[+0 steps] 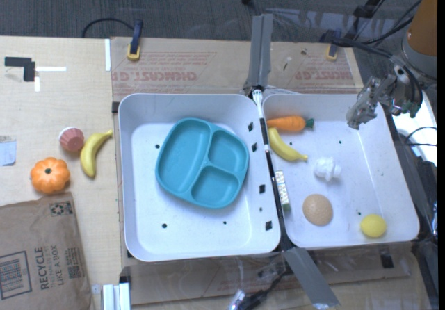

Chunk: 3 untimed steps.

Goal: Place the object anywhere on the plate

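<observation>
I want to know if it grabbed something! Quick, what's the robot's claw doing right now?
Gripper: hanging over the right bin's upper right corner with nothing in it; whether it is open or closed cannot be told.

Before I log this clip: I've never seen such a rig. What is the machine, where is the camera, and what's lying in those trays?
One fixed camera looks down at a slant on a bench. The grey arm with an orange band reaches in from the right; its gripper hangs over the right bin, with nothing visibly in its fingers. That bin holds a carrot, a banana, a white lump, a tan egg-like ball and a yellow ball. The left bin holds a blue divided plate, the target.
</observation>
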Motion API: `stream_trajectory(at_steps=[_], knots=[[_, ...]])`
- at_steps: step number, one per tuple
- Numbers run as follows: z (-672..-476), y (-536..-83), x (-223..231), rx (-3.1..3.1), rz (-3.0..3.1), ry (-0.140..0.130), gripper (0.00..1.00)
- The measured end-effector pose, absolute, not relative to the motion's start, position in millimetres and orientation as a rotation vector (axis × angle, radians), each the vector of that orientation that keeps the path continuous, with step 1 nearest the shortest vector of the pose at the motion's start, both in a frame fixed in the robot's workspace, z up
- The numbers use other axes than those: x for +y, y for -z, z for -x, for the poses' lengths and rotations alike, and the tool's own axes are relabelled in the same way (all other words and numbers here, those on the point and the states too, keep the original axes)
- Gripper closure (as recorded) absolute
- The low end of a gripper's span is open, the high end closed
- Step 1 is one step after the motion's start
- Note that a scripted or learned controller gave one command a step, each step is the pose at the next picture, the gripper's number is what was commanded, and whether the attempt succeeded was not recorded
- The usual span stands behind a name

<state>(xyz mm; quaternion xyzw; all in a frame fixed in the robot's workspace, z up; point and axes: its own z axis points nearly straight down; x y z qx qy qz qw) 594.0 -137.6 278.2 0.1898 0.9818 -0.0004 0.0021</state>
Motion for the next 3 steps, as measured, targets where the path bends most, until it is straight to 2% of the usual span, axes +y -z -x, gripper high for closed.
stream_trajectory(at_steps=[1,2,3], knots=[[-616.6,-192,-74,3.095,-0.528,-0.001,1.0],[-647.7,-242,-37,3.135,0.034,-0.001,1.0],[-594.4,-237,-73,3.106,0.45,0.0,1.0]])
